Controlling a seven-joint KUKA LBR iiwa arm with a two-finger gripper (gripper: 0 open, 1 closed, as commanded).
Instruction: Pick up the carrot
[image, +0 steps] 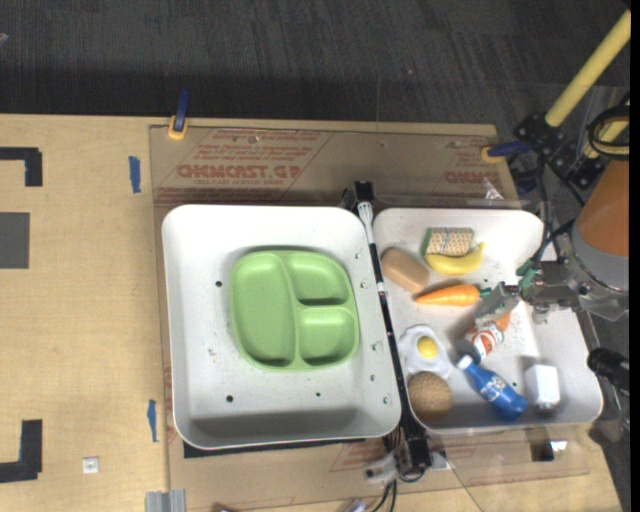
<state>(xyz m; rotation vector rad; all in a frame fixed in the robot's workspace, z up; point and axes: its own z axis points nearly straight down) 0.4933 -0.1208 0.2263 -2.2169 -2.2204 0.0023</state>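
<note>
the arm (605, 235) comes in from the right side, grey body with the orange band sitting over the right bin's (520, 222) right rim, and it's stretched out low and roughly level toward the middle of that bin. the gripper (503, 296) is at the end of it, pointing left, hovering just off the carrot's right tip. can't tell how wide the pincer is spread, it's a dark tangle from this angle, and nothing sits visibly between the tips.

the carrot (447, 294) lies flat about mid-bin, long axis running left-right, closer to the left wall than the right. just beyond it toward the back edge there's a banana (455, 260) with a little cracker-looking block (448, 241) touching it, and a tan bread roll (404, 269) beside the carrot's left end. nearer the front edge: a fried egg (424, 348), a brown round thing (430, 393), a blue bottle (492, 387) lying down, a white block (543, 384) in the front right corner.

left bin (200, 330) holds a green divided plate (295, 306), sitting in the middle.
</note>
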